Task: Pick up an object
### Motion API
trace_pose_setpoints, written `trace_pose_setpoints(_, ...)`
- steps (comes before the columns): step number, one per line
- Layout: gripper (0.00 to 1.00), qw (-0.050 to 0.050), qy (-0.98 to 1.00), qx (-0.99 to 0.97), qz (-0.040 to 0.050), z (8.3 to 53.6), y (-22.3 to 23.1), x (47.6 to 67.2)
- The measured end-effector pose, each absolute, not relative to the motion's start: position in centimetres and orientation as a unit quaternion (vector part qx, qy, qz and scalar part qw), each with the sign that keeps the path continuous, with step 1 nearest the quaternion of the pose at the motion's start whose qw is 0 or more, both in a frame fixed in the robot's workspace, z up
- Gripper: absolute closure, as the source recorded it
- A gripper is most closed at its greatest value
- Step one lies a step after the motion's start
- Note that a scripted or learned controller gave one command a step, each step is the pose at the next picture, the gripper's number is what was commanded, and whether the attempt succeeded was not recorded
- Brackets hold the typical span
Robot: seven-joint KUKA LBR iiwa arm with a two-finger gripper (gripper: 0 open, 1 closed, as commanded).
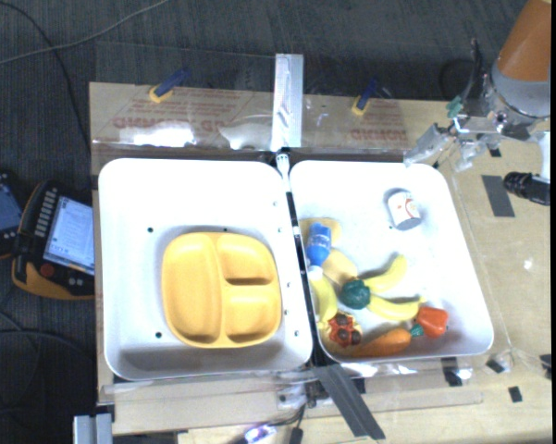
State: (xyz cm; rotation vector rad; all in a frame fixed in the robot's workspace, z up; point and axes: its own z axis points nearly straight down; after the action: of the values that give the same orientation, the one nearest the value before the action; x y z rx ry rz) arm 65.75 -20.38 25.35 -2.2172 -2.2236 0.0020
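The right bin holds a heap of toy food and small items: a white cup with a red mark, a blue bottle, yellow bananas, a green ball, an orange carrot and a red pepper. My gripper hangs above the bench just beyond the right bin's far right corner, apart from all the objects. Its fingers stand open with nothing between them. The orange band of the arm sits at the top right.
A yellow divided plate lies in the left bin. A metal divider post stands behind the seam between the bins. Blue and yellow clamps hold the back board. A teach pendant lies left of the bench.
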Motion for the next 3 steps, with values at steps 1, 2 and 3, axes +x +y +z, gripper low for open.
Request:
trace_pose_setpoints(1,0.0,0.002,-0.774,-0.633,-0.0005,9.6,-20.3,66.9)
trace_pose_setpoints(2,0.0,0.002,-0.705,-0.709,-0.0051,9.1,-20.9,65.5)
trace_pose_setpoints(3,1.0,-0.003,-0.704,-0.71,-0.0025,10.2,-21.4,65.4)
